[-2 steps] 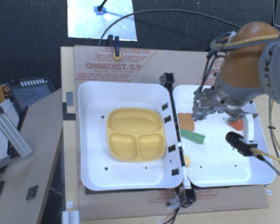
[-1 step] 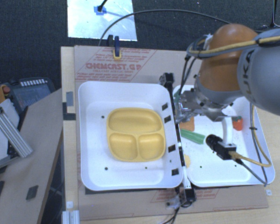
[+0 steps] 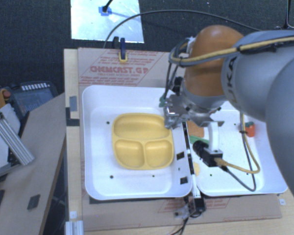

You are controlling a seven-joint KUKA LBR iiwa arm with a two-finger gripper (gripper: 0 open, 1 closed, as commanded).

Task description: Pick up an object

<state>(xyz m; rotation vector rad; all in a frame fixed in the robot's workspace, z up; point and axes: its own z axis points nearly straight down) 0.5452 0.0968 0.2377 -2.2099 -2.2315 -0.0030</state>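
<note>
The room is evenly lit from above, and the two shallow white plastic bins (image 3: 95, 146) come out bright, nearly washed out on their floors. Behind them, a square shiny metal plate (image 3: 88, 13) glares pale against dark carpet. The divided yellow plastic tray (image 3: 139, 141) throws hardly any shadow. The big grey robot arm (image 3: 269, 72), close to the lens, looks soft and blurred, its orange band (image 3: 213, 58) carrying a dull sheen. The picture is slightly grainy.
</note>
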